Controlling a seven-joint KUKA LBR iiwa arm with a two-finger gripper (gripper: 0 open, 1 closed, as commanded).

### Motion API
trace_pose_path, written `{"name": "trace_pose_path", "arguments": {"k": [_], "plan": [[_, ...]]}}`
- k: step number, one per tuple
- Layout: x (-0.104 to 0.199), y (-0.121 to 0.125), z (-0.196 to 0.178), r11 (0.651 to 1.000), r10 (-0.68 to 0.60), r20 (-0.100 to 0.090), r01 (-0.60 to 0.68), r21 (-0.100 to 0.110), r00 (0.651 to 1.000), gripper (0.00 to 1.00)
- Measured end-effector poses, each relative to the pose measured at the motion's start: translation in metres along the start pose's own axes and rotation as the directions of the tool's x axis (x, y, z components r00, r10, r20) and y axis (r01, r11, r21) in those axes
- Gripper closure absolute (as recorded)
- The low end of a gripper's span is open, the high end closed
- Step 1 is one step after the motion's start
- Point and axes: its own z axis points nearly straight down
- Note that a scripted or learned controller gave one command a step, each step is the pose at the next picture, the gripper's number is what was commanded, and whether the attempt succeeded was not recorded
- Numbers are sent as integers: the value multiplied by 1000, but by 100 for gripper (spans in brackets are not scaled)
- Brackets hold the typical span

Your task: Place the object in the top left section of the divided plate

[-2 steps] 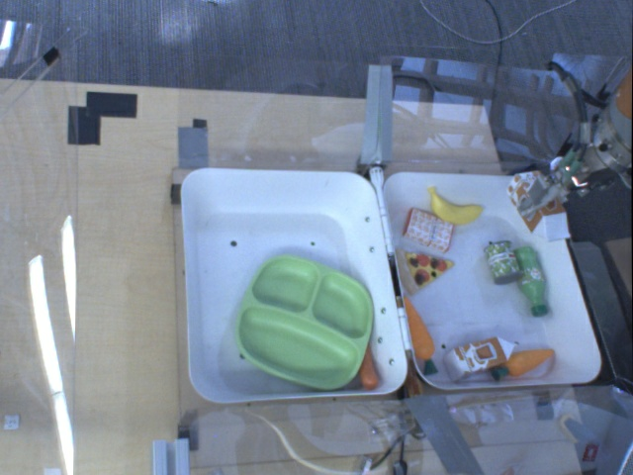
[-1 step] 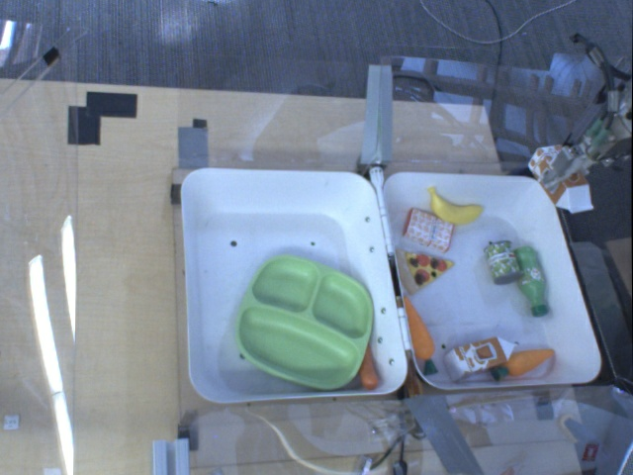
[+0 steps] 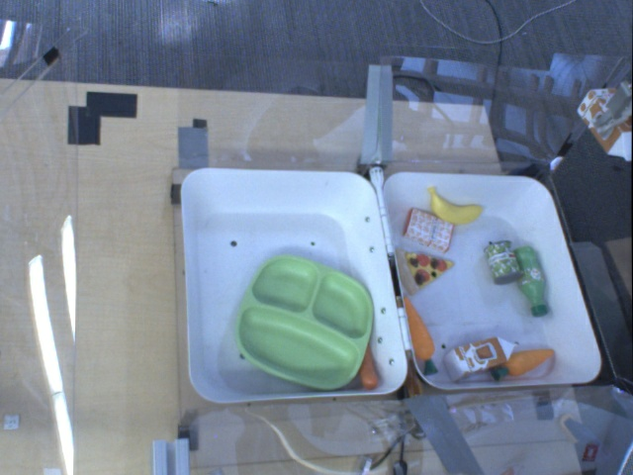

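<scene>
A green divided plate (image 3: 306, 322) lies in the left white bin (image 3: 218, 226), tilted a little, with two small sections toward the top and one large section below. All its sections look bare. A small orange carrot (image 3: 368, 372) pokes out from under the plate's lower right rim. The right bin (image 3: 554, 226) holds toy food: a yellow banana (image 3: 454, 207), a red and white waffle-like block (image 3: 427, 231), a pizza slice (image 3: 428, 267), a green can (image 3: 500, 262), a green bottle (image 3: 532, 279), a carrot (image 3: 419, 331), a small carton (image 3: 478, 357) and another carrot (image 3: 529, 362).
A metal post (image 3: 378, 117) stands behind the seam between the bins. A cable (image 3: 475, 18) loops on the dark floor at the back. Black tape marks (image 3: 99, 115) sit on the wooden bench at the left. Loose wires (image 3: 386, 443) lie in front of the bins.
</scene>
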Motion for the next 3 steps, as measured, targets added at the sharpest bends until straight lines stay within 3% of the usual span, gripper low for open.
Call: {"name": "trace_pose_path", "arguments": {"k": [1,2,3], "plan": [[37,-14,162,948,317,-3,-317,8,948,100],[-5,44,127,968,252,-1,-252,4,968,100],[-11,38,1,946,325,0,-325,2,946,100]]}}
